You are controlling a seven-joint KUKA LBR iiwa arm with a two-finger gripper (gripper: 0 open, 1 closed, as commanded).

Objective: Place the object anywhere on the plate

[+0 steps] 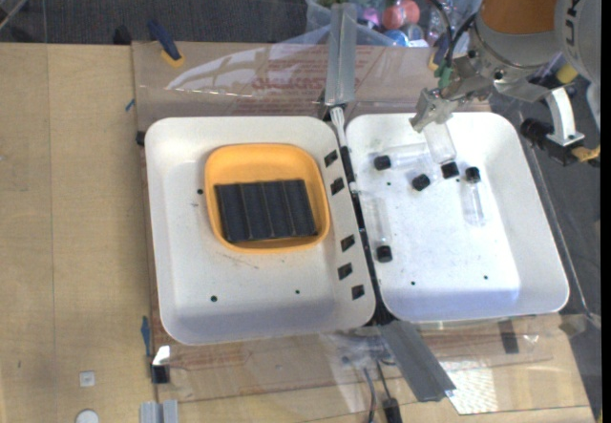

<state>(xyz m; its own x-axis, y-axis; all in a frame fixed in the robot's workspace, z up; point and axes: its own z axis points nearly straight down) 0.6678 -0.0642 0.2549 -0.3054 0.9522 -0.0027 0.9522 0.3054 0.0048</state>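
Camera view, left to right: the left bin (181,302) bears an orange plate (267,163) with a dark grate in it, and the right bin (506,287) holds several clear vials (472,197) with black caps. Above that bin's far edge hangs the gripper (434,111); whether it stands apart or together I cannot tell. Picking seems the step in hand: next, descend onto one vial.

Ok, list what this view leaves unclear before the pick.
- hand: small and blurred, hanging over the right bin's far edge.
- clear vials: nearly invisible against white, so the count is unsure.
- yellow plate: dark ridged insert hides its floor.
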